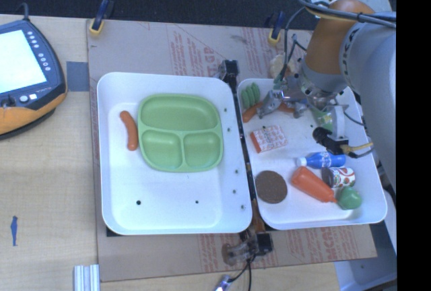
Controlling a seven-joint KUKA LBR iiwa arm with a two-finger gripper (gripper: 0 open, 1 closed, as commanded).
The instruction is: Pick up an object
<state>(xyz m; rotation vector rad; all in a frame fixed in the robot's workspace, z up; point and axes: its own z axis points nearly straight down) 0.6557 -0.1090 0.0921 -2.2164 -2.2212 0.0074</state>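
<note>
Fingers sit low in the right bin, at its upper left, reaching in from the grey arm w/ orange band on the right. Can't tell if they're open or closed; metal parts blur together there.

Just left of the fingers, nearly touching: green pods w/ a small orange piece below them. Below the fingers, near: a red-and-white packet, lying flat. Farther below: a brown disc. Below and right, well apart: blue-and-white tube, orange carrot, a red-and-white can and a green round thing, clustered at the bin's lower right, carrot touching the can.

Far left of the fingers, in the left bin: green divided tray and, beside its left edge, an orange sausage, apart from the tray.

Beyond, on the tabletop: a control pendant at far left.
</note>
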